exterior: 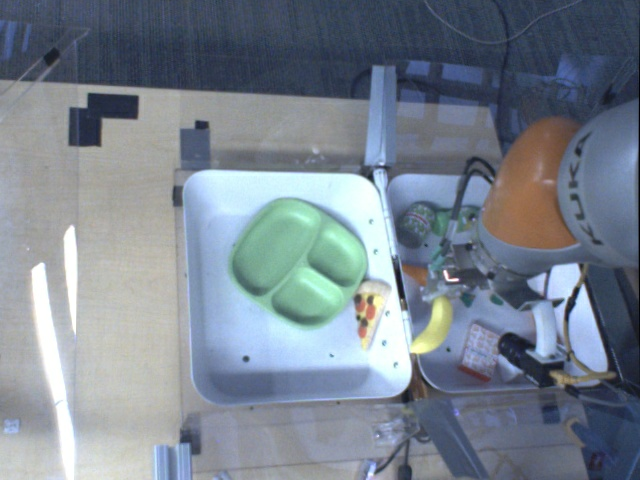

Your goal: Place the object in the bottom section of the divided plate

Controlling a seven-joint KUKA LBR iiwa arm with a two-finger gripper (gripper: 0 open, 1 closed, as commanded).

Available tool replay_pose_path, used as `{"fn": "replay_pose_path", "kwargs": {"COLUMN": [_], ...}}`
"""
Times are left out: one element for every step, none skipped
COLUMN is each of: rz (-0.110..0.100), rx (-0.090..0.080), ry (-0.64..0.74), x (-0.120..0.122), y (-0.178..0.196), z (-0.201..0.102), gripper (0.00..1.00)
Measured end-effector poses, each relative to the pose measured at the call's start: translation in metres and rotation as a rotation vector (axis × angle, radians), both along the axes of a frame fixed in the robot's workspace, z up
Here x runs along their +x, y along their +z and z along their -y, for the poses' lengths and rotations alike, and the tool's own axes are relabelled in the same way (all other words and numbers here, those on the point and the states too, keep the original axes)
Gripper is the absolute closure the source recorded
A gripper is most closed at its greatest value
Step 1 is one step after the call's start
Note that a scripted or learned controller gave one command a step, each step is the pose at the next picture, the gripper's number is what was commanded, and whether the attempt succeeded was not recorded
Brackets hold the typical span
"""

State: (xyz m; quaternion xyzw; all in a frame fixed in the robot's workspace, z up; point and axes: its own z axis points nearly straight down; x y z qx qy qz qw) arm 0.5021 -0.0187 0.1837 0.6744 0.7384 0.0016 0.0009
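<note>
The gripper [452, 273] hung over the right bin [590, 343] above the banana [433, 328]; its state could not be told. The plate [298, 259] lay in the left bin [215, 288].

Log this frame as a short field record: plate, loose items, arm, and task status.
plate: green divided plate, three sections, in the left bin, nothing in its sections
pizza slice toy: in the left bin, by the plate's lower right edge
banana: in the right bin
other items in right bin: round greenish object; red-and-white packet
end effector: above the right bin, near the banana; finger state unclear
task status: not yet done
</note>
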Motion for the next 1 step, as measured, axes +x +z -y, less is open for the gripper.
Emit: {"fn": "replay_pose_path", "kwargs": {"rz": [0.000], "rx": [-0.002], "ry": [0.034], "x": [0.0931], "y": [0.0350], "z": [-0.0173], "gripper": [1.00]}}
